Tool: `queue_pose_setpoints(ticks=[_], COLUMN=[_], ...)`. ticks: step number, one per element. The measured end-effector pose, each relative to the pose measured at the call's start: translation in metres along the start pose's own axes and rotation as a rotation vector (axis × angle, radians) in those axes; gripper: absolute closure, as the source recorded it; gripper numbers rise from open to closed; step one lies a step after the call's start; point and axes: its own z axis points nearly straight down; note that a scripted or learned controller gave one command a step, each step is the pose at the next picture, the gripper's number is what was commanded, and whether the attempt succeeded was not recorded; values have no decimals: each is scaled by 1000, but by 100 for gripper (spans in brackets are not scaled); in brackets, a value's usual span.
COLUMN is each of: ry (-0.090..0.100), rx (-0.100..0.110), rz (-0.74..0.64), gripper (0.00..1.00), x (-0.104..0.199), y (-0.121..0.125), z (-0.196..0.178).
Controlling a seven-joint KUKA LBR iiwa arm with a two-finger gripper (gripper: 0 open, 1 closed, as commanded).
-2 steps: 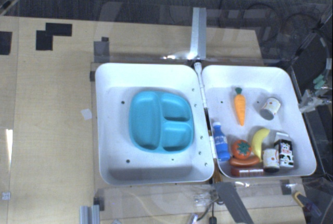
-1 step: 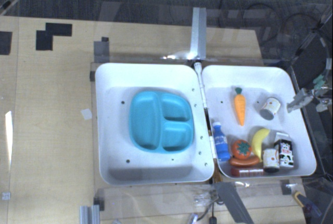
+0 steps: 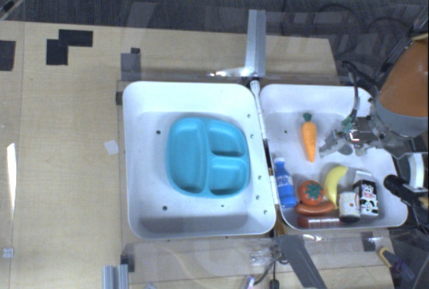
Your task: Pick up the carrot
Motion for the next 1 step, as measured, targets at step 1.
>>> queue_pose_setpoints(ticks=[1], ry=[-2], rx=[-9], rz=[-68], gripper=[0], x=[50], y=[70], z=[85])
